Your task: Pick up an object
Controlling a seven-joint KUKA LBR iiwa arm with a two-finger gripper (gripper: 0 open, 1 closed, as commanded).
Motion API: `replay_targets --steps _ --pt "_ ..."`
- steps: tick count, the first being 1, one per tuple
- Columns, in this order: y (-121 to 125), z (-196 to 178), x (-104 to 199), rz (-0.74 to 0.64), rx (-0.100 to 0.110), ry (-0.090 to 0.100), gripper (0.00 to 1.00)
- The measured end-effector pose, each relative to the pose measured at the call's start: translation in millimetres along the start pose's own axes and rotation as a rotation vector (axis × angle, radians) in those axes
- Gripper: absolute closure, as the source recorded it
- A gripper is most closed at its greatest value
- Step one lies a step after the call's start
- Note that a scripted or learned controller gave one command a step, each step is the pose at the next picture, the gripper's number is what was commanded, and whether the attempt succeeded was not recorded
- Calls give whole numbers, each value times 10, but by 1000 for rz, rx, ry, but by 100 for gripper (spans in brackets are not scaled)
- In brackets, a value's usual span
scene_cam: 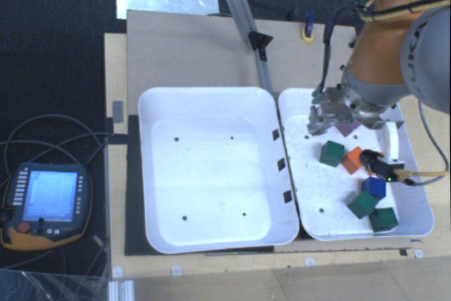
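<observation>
Now the arm's gripper [331, 116] hovers low in the right bin [310, 222], just above a purple block [347, 128]; I cannot tell its grip state. The left bin [211, 222] has only bare floor. The right bin holds small green, orange and blue blocks [332, 153], likely light, rigid, best pinched across flat faces.
</observation>
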State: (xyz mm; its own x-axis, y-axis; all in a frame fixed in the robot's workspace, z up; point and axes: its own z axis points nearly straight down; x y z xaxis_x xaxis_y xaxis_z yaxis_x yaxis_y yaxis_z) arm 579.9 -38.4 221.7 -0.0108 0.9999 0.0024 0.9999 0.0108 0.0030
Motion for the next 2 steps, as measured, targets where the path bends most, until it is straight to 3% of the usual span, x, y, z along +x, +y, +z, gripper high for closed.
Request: replay_targets --steps 2 --pt "7 -51 1085 0 1 0 100"
